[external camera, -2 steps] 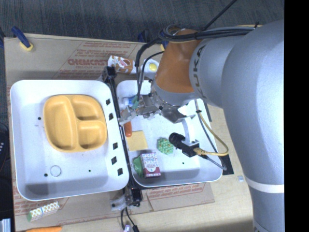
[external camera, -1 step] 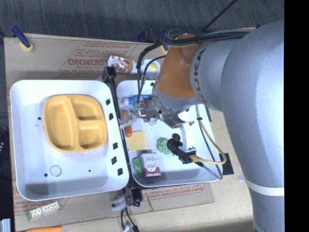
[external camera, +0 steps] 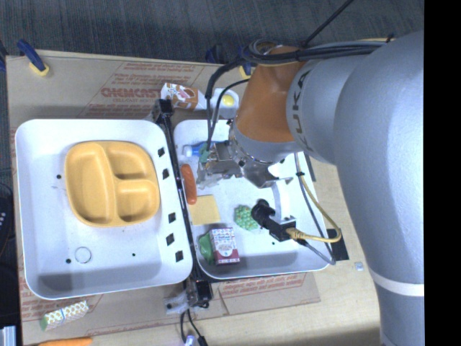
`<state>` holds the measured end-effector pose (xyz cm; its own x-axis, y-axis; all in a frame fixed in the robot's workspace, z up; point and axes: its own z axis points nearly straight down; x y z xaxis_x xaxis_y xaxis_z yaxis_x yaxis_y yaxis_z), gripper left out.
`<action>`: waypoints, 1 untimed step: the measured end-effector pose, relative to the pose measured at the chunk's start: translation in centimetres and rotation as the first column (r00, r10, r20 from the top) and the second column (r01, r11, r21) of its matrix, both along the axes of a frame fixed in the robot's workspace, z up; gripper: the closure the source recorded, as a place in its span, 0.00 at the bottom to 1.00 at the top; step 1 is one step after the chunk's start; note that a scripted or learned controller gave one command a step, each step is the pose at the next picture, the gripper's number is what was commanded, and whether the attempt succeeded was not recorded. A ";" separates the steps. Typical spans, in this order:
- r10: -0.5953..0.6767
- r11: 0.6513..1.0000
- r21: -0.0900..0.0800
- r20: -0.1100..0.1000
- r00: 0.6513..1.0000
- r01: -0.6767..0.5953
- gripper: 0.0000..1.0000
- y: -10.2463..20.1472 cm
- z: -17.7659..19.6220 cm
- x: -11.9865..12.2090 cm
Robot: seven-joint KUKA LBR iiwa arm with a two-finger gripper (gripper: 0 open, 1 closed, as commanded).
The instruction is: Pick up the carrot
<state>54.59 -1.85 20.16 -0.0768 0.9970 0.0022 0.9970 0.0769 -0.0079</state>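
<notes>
gripper: gripper [external camera: 216,166] sits low in the right bin [external camera: 288,264], just right of the carrot [external camera: 189,184]; finger spread cannot be made out, nothing seen between them
arm: grey arm [external camera: 374,121] with orange band comes in from the right and covers much of the right bin
carrot: orange, lies lengthwise against the right bin's left wall, just left of the gripper, near the divider between bins
surface: brown cardboard [external camera: 130,85] with red print lies under both bins; dark floor beyond it
left bin: white left bin [external camera: 43,193], left of the carrot, holds a yellow divided tray [external camera: 112,182]
right bin contents: yellow slice [external camera: 205,209] just below-right of the carrot; green bumpy item [external camera: 246,217] right of the slice; small red-and-white carton [external camera: 225,245] and green piece [external camera: 206,246] below the carrot, near the front wall
cables: black and yellow cable [external camera: 310,233] runs right of the green bumpy item
</notes>
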 end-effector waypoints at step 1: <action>0.005 1.000 -0.002 0.002 1.000 -0.005 1.00 9.0 -1.1 -4.0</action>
